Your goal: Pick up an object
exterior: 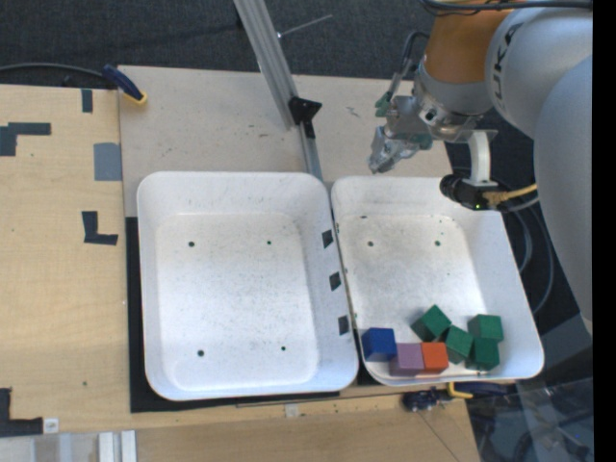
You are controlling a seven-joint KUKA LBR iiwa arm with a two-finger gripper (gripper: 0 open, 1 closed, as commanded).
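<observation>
Even, fairly bright overhead light falls across the tabletop [221, 114], leaving only soft faint shadows inside the two white bins [231, 200], mild glare on their rims, and slight softness and grain throughout the frame.

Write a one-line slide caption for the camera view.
KUKA arm's gripper poised above the right bin's far rim, coloured blocks clustered in its near corner.

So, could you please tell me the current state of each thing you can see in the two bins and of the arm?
Pincer: raised above the right bin's far rim, holding nothing.
Left bin: flat on the bench.
Right bin: flat, blocks clustered at its near edge.
Blue block: resting by the divider.
Purple block: touching the orange block.
Green blocks: four, bunched together.
</observation>
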